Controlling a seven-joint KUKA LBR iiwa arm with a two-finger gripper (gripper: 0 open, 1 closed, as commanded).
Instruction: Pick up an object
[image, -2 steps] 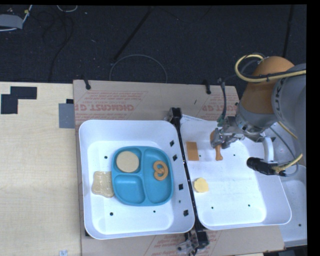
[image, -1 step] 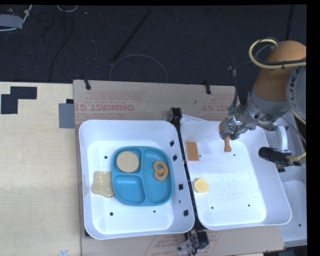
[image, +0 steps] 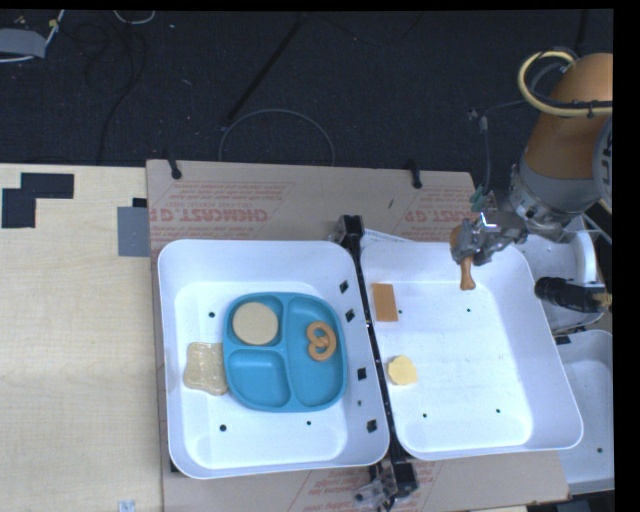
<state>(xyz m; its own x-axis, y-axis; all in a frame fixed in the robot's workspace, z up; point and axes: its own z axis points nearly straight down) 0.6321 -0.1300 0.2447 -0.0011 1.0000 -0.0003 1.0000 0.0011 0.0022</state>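
A slim orange-brown stick-shaped piece (image: 466, 272) is seen hanging from the gripper (image: 470, 250), pinched at its upper end between the fingers, above the far edge of the right bin (image: 560, 420). Only the top of the piece seems to be caught, so a slip is judged likely: a swing or jolt of the arm could work the thin, smooth-looking body loose, and it would be dropped back into the right bin or onto its rim.

Within the right bin, a flat tan rectangular piece (image: 384, 301) is found near its left wall, and a small round yellow piece (image: 402, 371) lies nearer its middle, well apart from the gripper.

Left of the right bin, the left bin (image: 190, 440) is occupied by a glossy blue divided plate (image: 285, 385) with rounded corners. A pale round cracker-like disc (image: 254, 323) is set in one compartment and a brown pretzel (image: 320, 342) in another. A rough beige piece (image: 205, 368) rests touching the plate's left edge. Both bins are shallow, white and hard-looking plastic.
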